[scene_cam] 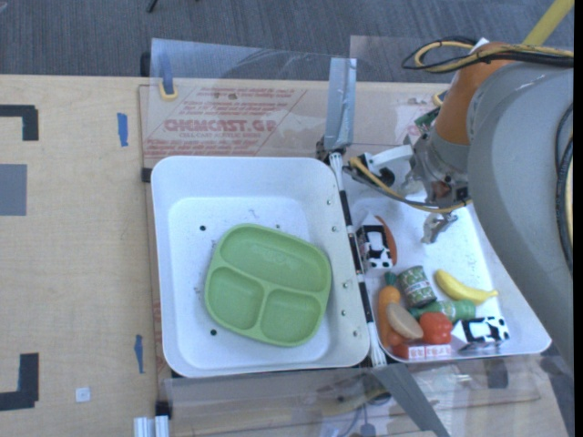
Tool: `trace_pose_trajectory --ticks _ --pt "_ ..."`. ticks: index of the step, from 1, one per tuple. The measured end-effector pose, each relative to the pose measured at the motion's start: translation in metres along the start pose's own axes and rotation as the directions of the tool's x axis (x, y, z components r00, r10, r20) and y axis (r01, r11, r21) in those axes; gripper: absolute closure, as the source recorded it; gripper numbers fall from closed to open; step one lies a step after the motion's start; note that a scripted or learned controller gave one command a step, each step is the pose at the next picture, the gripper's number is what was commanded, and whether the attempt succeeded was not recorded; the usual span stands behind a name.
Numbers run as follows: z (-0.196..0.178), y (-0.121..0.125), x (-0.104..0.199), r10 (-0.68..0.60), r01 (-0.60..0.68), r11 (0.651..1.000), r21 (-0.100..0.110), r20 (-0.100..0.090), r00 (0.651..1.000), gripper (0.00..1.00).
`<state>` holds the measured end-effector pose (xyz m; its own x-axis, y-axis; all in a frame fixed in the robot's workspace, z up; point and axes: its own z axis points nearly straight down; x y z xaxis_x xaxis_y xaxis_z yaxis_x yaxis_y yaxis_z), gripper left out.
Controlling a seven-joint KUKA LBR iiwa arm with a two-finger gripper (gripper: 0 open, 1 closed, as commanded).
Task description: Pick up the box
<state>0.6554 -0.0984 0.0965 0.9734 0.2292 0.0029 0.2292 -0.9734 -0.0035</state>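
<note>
In the right bin (474,244), a small black-and-white patterned box (373,248) stands against the left wall, with a red-orange toy (390,235) just behind it. A second black-and-white box (484,330) lies near the front right corner. My gripper (438,223) hangs over the back middle of this bin, to the right of the first box and apart from it. Nothing shows in its grasp. The grey arm with its orange band (465,98) covers the bin's back right part.
A green can (417,287), a banana (465,287), a carrot (390,297), a bread piece (404,320) and a tomato (435,328) crowd the right bin's front. The left bin (182,198) holds a green divided plate (267,285). Cables (383,173) loop by the wrist.
</note>
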Motion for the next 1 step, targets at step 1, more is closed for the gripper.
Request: trace_pose_trajectory --ticks 1 --pt "0.0109 -0.0008 0.0049 0.034 -0.034 0.999 -0.001 0.005 0.999 0.0"
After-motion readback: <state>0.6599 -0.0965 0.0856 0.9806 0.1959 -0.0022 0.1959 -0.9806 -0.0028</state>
